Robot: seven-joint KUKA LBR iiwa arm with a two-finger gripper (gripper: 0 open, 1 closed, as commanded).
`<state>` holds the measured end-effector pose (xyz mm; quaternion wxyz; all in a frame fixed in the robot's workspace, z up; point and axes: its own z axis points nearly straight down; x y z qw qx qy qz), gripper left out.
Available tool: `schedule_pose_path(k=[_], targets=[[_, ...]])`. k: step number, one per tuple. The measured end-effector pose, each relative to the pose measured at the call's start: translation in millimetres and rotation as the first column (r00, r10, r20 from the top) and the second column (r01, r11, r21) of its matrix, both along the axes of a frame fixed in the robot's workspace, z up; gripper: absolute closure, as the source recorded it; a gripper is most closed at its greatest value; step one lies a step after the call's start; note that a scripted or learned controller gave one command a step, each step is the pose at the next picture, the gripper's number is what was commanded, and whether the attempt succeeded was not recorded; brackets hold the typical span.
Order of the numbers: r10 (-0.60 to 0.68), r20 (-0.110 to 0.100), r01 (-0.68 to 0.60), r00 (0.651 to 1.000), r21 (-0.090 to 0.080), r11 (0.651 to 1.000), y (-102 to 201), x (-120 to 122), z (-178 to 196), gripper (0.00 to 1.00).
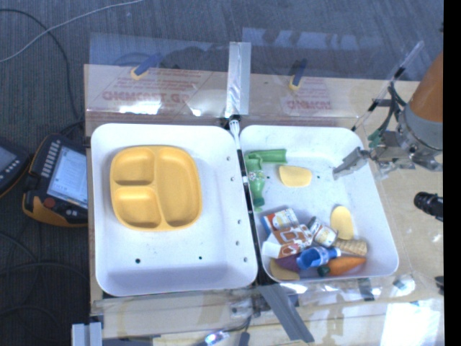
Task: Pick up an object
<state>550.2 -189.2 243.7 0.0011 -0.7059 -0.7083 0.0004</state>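
The right bin (374,193) holds a pile of small items. A green toy (261,161) lies at its upper left, and a flat yellow piece (295,176) sits beside it. Near the right wall lies a pale yellow oval (342,222). Along the front are a red and white carton (286,236), a blue bottle (317,256), an orange carrot (344,265) and a small jar (324,235). My gripper (350,162) hangs over the upper right part of this bin, right of the flat yellow piece and apart from every item.
A yellow divided plate (155,187) lies in the left bin (115,265). A teach pendant (57,182) rests on the floor to the left. The arm's orange band (432,92) and cables stand at the right edge. Taped sheets (166,85) cover the bench behind the bins.
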Motion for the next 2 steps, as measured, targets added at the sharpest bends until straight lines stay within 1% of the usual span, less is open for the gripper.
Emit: schedule_pose_path(k=[1, 2], targets=[[0.024, -0.002, -0.024, 1.0, 0.0, 1.0, 60.2, 35.8, -124.2, 0.0], [0.045, 0.015, -0.045, 0.999, -0.01, 0.999, 82.9, 82.7, -152.1, 0.0]])
